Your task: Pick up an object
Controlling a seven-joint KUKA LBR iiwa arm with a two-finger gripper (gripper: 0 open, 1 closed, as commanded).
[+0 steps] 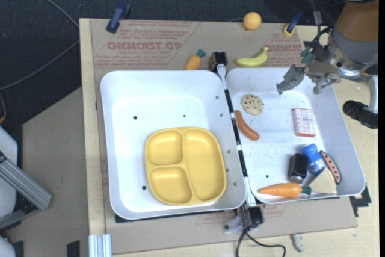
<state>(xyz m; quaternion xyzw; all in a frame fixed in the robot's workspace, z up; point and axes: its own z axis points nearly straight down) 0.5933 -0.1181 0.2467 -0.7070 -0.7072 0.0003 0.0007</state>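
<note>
the pick looks barely begun: the gripper (305,76) hangs over the far edge of the right bin (274,129), its fingers spread apart with nothing between them. every candidate lies untouched on the bin floor, the cookie (252,104) and sausage (247,126) nearest, the small box (304,121) just beside them, the carrot (281,191) at the near edge. choosing one, descending, closing and lifting all remain.

Arm enters from the right, orange band above the wrist, wrist bent down over the far right corner of the right bin (352,156). Gripper (304,78) hangs there, fingers spread, nothing between them.
</note>
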